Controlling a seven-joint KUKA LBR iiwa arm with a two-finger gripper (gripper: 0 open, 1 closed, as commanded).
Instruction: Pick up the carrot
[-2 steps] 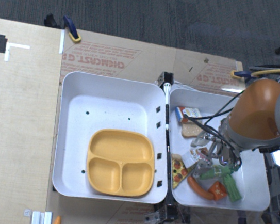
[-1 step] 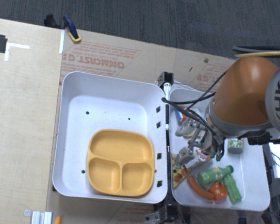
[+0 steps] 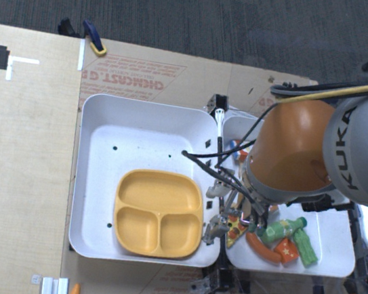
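**Status: carrot not yet lifted**

You find the grey arm with its orange band [image 3: 293, 149] reaching in from the right of the frame, its wrist covering much of the right-hand shallow white plastic bin [image 3: 338, 258]. The two-finger gripper [image 3: 237, 216] hangs low over that bin's left edge, amid black cables. Whether its fingers stand apart or together cannot be told; the wrist and wiring hide them.

Locate the task item, a smooth, elongated orange toy carrot [image 3: 263, 249], lying flat on the bin floor at the lower right of the frame, just right of the gripper. Nothing shows it between the fingers, so judge the grasp and the lift as both outstanding.

Note the neighbours: a green plastic bottle-shaped toy [image 3: 306, 247] and a small red piece [image 3: 286, 249] touch or crowd the carrot. The left-hand white bin [image 3: 99, 164] carries a matte yellow three-compartment plate [image 3: 159, 213].
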